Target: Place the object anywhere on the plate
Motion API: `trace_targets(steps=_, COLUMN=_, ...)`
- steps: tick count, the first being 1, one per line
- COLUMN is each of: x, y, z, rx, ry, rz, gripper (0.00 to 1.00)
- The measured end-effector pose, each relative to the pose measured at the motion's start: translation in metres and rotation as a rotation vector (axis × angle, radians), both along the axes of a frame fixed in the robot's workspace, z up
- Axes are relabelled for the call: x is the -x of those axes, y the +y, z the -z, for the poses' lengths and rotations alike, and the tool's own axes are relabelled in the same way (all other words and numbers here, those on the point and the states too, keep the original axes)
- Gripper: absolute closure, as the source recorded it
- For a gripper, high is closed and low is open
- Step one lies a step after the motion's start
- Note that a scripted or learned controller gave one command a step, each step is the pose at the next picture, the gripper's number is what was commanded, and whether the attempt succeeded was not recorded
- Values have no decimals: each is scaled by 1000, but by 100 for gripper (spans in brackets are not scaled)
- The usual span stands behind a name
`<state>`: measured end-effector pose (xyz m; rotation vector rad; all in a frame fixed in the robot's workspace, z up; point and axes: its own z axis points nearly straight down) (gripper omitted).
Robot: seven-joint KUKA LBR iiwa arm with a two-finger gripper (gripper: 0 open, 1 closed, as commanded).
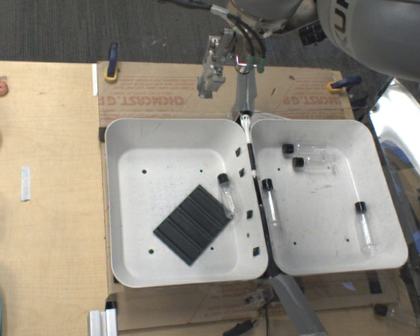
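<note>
Two white bins sit side by side at mid-frame, the left bin and the right bin, their inner rims meeting along a dark seam. In the left bin a dark ribbed plate lies flat, turned diagonally, toward the lower middle of the bin floor. A clear vial with a black cap lies at the plate's upper right corner, touching or just overlapping its edge, cap pointing to the top of the frame. The right bin holds four more vials: two near its upper middle, one along its left edge, and one near its right side. The gripper hangs at the upper middle of the frame, above the cardboard behind the bins, well apart from the vial beside the plate and from every other vial. Nothing lies between its fingers; whether they are spread or pressed together cannot be told from this angle. The grey arm fills the upper right corner.
</note>
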<state>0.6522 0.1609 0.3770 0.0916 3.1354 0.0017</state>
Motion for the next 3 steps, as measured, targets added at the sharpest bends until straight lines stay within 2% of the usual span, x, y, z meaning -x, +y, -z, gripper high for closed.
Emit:
trace_targets(steps=1, x=12, y=24, z=-65, rx=1, ry=-1, rz=-610, gripper=100)
trace_targets(steps=2, x=-8, y=67, z=-64, rx=1, ry=0, rz=-849, gripper=100)
trace_targets(steps=3, x=-8, y=63, z=-64, rx=2, ry=0, rz=-1149, gripper=100)
